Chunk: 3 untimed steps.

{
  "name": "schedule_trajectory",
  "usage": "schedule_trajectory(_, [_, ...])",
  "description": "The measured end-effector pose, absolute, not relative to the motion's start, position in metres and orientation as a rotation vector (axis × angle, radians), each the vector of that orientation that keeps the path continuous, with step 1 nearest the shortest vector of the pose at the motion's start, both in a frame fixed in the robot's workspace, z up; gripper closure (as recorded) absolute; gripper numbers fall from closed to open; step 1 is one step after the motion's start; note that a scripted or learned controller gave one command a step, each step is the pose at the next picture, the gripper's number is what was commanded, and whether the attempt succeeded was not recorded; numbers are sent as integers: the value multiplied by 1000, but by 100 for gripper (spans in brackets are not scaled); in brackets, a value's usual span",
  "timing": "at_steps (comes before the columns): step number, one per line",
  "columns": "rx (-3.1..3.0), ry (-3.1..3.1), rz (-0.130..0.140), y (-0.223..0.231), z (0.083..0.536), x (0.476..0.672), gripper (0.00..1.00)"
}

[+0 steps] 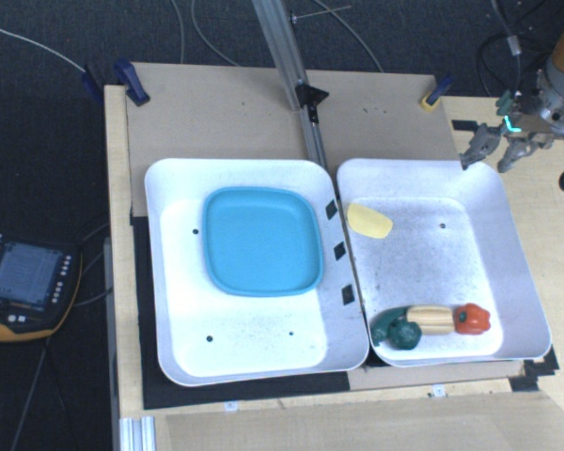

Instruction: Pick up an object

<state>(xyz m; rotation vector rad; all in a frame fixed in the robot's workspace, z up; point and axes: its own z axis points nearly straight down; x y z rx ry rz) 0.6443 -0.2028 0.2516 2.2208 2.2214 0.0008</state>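
Open tool (493, 151) hangs apart from yellow piece (368, 221), blue plate (262, 241).

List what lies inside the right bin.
The right bin holds a yellow piece near its upper left and, along the lower edge, a green item, a tan item and a red item. Nothing visibly covers them.

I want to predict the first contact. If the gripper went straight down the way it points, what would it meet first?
Probably the upper right rim of the right bin: the gripper, fingers apart, hangs just over that corner. Height is unclear, so it might miss the rim and meet the bench.
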Motion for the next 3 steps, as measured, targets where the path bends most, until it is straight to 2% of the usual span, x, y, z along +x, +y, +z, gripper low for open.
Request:
schedule_trajectory(1, [2221, 2221, 1, -203, 252, 644, 0])
schedule_trajectory(2, [2223, 2223, -2, -203, 209, 641, 0])
schedule_trajectory(3, [2223, 2225, -3, -196, 155, 649, 0])
